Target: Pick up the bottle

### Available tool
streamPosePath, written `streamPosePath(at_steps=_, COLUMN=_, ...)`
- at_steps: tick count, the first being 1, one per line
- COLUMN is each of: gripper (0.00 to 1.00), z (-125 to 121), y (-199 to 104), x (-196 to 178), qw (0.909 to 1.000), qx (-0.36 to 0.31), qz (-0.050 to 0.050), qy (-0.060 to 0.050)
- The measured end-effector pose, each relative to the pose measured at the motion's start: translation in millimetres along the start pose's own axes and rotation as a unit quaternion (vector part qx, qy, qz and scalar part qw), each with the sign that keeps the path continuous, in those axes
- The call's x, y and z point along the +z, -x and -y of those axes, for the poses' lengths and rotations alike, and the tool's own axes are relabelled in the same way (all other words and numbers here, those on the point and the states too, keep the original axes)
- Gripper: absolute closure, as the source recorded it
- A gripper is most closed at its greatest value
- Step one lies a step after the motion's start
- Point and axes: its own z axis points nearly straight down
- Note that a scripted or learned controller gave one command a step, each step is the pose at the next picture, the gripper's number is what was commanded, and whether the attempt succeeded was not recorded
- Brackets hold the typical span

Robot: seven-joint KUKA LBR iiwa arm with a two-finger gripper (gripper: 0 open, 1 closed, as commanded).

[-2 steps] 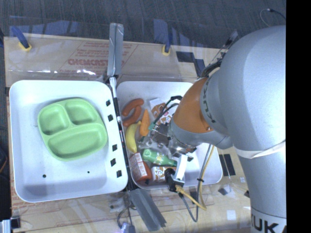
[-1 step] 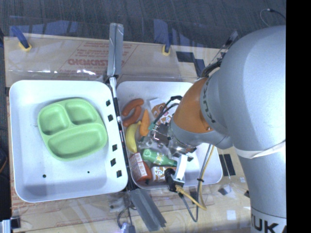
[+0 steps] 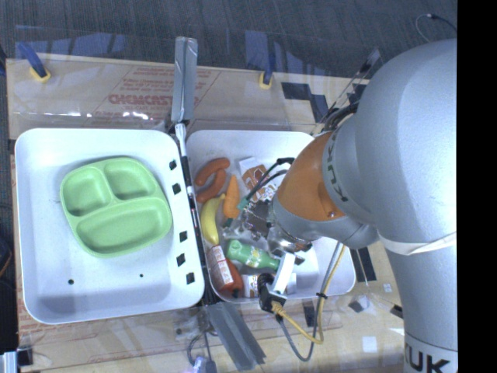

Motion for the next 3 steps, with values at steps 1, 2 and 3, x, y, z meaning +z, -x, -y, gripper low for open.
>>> streamPosePath(at_steps=1, gripper=1.00, z=1, y=0, x=-9, qw=1.0000, qx=-0.001, qz=0.000, qy=-0.004)
streamPosePath(at_steps=2, gripper=1.00, z=14, y=-11, x=-94, qw=0.9967, qx=-0.079, qz=0.003, qy=-0.014)
streamPosePath(at_steps=3, gripper=0.00, z=14, y=-12, x=-94, qw=0.9967, qx=-0.079, qz=0.003, qy=-0.014)
